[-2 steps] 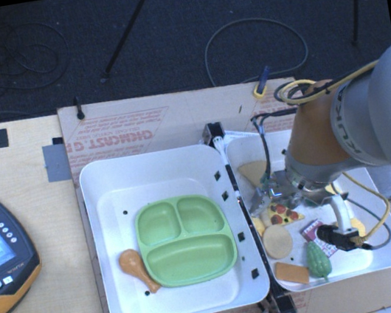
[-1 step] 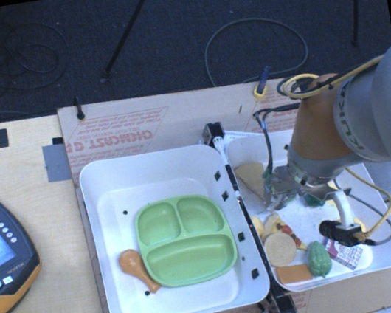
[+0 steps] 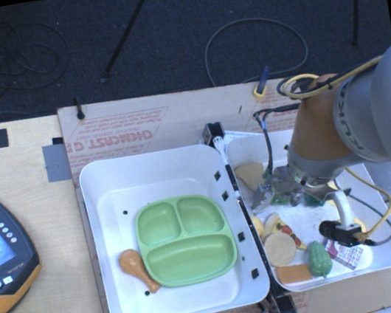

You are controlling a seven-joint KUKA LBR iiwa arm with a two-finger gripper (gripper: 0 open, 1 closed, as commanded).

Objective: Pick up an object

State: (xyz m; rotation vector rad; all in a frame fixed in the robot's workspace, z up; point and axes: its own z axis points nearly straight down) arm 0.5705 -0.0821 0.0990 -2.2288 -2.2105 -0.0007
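The grey KUKA arm (image 3: 347, 125) reaches in from the right and hangs low over the right bin (image 3: 379, 243), one of two white bins on the tabletop (image 3: 25, 167). Its pincer (image 3: 277, 194) sits near the bin's upper left corner. By the look of it, the approach stage of the pick is under way and nothing has been lifted.

The wrist hides the tips, so it cannot be told whether the pincer is spread or pressed together, or whether it touches anything. No object can be seen in its grip.

The likely targets are all in the right bin:
- A beige round piece (image 3: 250, 174) lies just beside the pincer, against the bin's left wall.
- A tan disc (image 3: 279, 249), an orange wedge (image 3: 295, 273), a green lump (image 3: 318, 259) and a pink-and-white packet (image 3: 348, 256) crowd the near edge.

The left bin (image 3: 107, 205) holds a green divided plate (image 3: 185, 238) with an orange spoon (image 3: 136, 267) touching its lower left corner.

The next move probably calls for settling squarely over one item, most plausibly the beige piece, and closing without snagging the wall.
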